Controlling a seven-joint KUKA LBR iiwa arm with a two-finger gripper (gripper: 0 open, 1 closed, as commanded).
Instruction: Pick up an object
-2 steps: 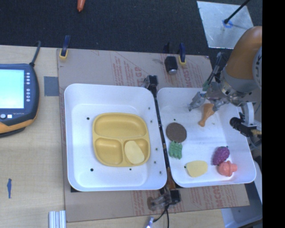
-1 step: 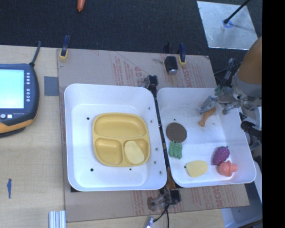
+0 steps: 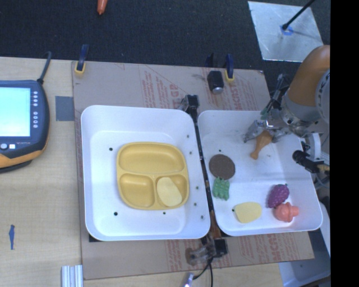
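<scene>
Two white bins sit before you: the gripper point(image 3: 263, 133) pinches an orange-tan piece point(image 3: 260, 146) in the right bin point(image 3: 247, 120); your yellow tray point(image 3: 152, 175) sits leftward.

My arm point(image 3: 311, 78) is cut off by the right frame edge past the orange band. My claw point(image 3: 263, 130) sits over the tan piece point(image 3: 260, 147), hiding its upper end; finger state unreadable. Control pendant point(image 3: 19, 123), left of the left bin point(image 3: 90, 168), is cropped by the left edge. Orange thing point(image 3: 101, 5) is clipped at top edge, too small to identify.
</scene>
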